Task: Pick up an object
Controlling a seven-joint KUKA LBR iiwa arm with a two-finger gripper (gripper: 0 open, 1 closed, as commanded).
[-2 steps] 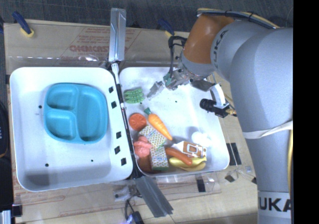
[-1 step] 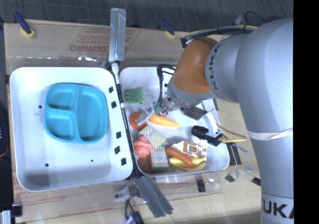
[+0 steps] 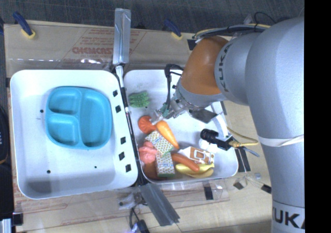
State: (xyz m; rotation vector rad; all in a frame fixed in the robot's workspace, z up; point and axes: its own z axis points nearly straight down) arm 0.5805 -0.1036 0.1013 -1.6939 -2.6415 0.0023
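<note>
Carrot: an orange carrot (image 3: 166,132) lies at a slant in the middle of the right bin (image 3: 155,79), its upper end just below my gripper (image 3: 165,110).
Tomato: a round red tomato (image 3: 145,124) touches the carrot's upper end on the left, just beside my tip.
My grip: whether I am apart or together, I cannot tell from this slant.
Blocks: one chequered block (image 3: 159,144) rests against the carrot's lower side, and a second block (image 3: 165,164) sits nearer the front wall.
Pink piece: a pink lump (image 3: 148,153) lies against the bin's left wall, touching the blocks.
Front row: a yellow banana (image 3: 199,171) lies along the front wall, an orange sausage shape (image 3: 185,161) is just behind it, and a white and orange carton (image 3: 200,154) is beside that.
Green piece: a leafy green toy (image 3: 138,99) lies apart from the heap, near the left wall.
My arm: grey with an orange band (image 3: 204,69), it hangs over the right bin.
Left bin: the left bin (image 3: 31,175) holds a blue divided plate (image 3: 78,116).
</note>
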